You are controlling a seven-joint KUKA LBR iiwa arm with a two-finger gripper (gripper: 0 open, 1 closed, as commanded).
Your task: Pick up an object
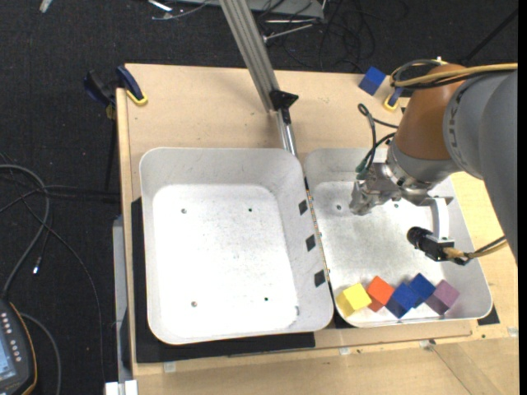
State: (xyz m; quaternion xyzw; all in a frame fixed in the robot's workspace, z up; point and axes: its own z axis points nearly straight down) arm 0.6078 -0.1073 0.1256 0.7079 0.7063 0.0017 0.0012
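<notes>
Nothing has been picked up yet, as far as the view shows: all the blocks sit on the floor of the right bin (329,179), and none is at the gripper (363,204). The whole grasp is left to do — choosing a block, coming down over it, closing and lifting.

The blocks lie in a tight row along the bin's near wall, well below the gripper in the view and somewhat to its right. From nearest the gripper's side outward they are the yellow block (354,299), the orange block (380,291), the blue block (411,294) and the purple block (443,295). Each touches or nearly touches its neighbour, so a clean hold on a middle one looks awkward; the yellow one at the end seems the easier target.

The gripper hangs over bare bin floor near the far left part of the bin, apart from every block. Whether it is clenched or released I cannot tell.

Left of the gripper lies the left bin (165,167).
</notes>
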